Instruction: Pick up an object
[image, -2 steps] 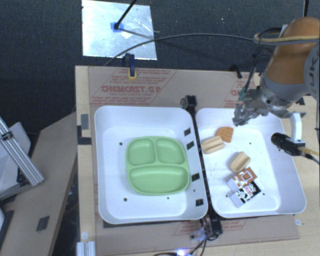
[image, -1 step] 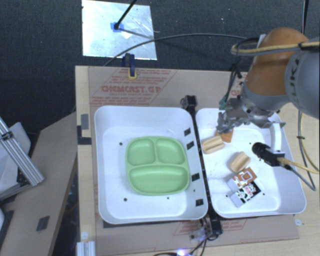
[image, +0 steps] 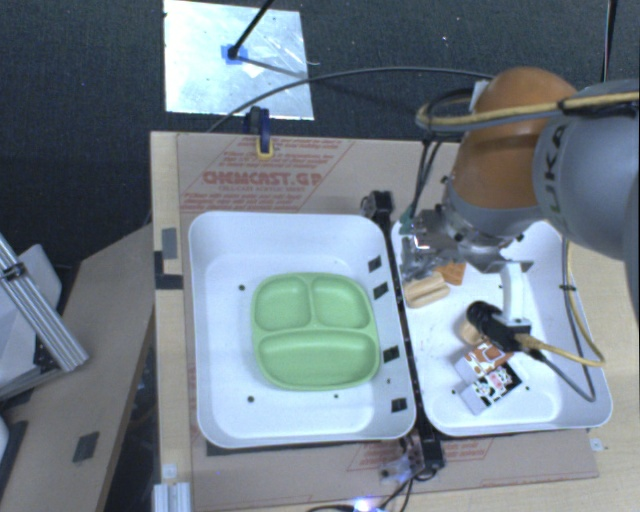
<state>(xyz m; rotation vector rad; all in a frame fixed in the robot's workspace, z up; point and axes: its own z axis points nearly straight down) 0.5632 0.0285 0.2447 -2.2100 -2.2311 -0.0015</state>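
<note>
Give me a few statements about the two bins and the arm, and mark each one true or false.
1. A green plate lies in the view's left bin. True.
2. The plate has three compartments. True.
3. The tan block lies on the plate. False: it lies in the right bin, close to the wall between the bins.
4. The gripper hangs over the plate. False: it is over the right bin, just beyond the block.
5. A small patterned box lies in the right bin's near part. True.
</note>
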